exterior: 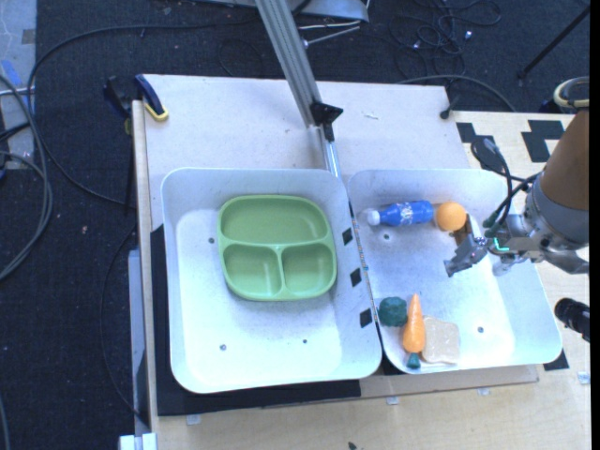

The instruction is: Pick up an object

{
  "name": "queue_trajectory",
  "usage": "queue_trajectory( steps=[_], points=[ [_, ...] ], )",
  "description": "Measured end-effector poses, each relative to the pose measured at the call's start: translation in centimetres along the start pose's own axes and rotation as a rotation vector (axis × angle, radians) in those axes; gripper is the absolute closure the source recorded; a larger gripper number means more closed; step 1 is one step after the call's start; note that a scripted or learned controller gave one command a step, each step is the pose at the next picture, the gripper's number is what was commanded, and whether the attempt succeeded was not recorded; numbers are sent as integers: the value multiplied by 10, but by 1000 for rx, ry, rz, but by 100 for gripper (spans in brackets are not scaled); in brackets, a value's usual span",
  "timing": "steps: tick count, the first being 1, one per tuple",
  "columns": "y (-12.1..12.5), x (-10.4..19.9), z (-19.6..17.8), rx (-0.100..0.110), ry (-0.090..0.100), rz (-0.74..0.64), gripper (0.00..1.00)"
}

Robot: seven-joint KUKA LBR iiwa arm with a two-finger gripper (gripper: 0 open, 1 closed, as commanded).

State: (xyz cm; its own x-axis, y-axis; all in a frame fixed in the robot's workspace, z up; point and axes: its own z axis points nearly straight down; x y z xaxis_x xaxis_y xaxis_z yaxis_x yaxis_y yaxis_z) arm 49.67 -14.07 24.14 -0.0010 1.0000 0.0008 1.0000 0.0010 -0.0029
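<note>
Nearest my camera, the pale beige sponge-like block (442, 340) lies at the near edge of the right-hand shallow white bin (520, 293), with the small orange carrot-shaped toy (413, 324) touching its left side and a dark teal round lump (393, 309) just left of that.

The end effector (466, 254) hangs over the middle of the right bin, its dark fingers pointing down and leftward; I cannot tell from here whether they are apart or closed, and I see nothing between them. Closest to it is the orange ball (451, 216), just beyond on the far side, touching the cap-less end of the blue plastic bottle with white cap (400, 215).

I would take the bottle as the likely target. It lies on its side, long axis running left to right, cap pointing left toward the bin divider.

My worry: a descent here lands between ball and bottle, nudging the ball so it rolls off, or the round bottle spins away if the fingers close along its length rather than across it.

The green three-compartment plastic plate (278, 247) sits in the left white bin (187, 345) on the desk (234, 120).
</note>
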Motion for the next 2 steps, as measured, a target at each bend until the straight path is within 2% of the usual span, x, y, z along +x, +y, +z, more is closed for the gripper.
queue_trajectory(
  steps=[1,2],
  points=[
    [1,0,-1,-3,-1,0,0],
    [-3,-4,62,3,1,3,0]
  ],
)
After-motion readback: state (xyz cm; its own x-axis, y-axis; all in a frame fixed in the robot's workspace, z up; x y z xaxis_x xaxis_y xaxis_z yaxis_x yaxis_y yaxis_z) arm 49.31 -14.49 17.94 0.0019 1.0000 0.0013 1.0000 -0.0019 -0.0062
